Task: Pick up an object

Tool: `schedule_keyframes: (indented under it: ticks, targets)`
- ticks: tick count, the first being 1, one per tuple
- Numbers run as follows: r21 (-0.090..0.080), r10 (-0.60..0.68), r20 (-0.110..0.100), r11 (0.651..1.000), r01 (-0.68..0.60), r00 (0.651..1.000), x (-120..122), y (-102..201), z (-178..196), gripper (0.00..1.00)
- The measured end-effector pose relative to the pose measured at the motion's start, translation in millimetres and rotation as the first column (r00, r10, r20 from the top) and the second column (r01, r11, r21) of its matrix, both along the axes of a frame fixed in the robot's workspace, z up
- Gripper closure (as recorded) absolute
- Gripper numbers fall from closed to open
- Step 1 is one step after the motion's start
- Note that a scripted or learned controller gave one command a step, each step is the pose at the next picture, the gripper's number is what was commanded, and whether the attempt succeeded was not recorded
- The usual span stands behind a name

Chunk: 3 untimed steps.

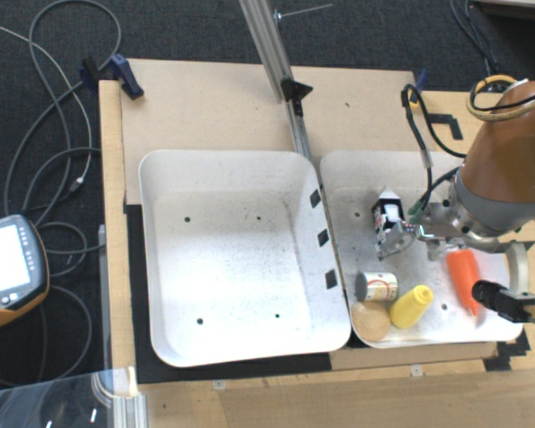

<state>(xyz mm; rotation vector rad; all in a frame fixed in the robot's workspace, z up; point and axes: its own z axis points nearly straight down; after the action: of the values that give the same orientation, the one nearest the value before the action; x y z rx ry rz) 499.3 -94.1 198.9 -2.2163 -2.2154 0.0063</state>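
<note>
So the tabletop carries 2 white bins. The left bin is well off to the claw's left, and the right bin is the one the arm is reaching into from the right, so everything interesting sits in there.

The claw hangs over the middle of that right bin, pointing left, with a small black-and-white bit right at its tip. Honestly can't tell from this angle whether the claw is wide, narrow or gripping something, it's too small and cluttered.

Candidates to grab, biggest down: an orange carrot-looking thing lies below and to the right of the claw, partly under the wrist hardware. A yellow bottle-shaped toy sits below the claw, near the bin's front edge. A tan round disc is lower still, touching the front rim, just beside the yellow one. A small can on its side is the closest, just below the claw.

My read: this is the approach or descent step, nothing lifted yet. The next move probably calls for lining up over 1 item, the can looks handiest, dropping down and squeezing it.
</note>
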Motion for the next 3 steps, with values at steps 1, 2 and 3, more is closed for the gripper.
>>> schedule_keyframes:
  ticks: [1, 2, 3]
  targets:
    - [-0.001, 0.0, 0.007, 1.0, 0.0, 1.0, 1, 0, 2, 0.0]
    - [0.001, 0.0, -0.001, 1.0, 0.0, 1.0, 1, 9, -58, 0.0]
    - [0.001, -0.002, 0.008, 1.0, 0.002, 1.0, 2, 10, -107, 0.0]
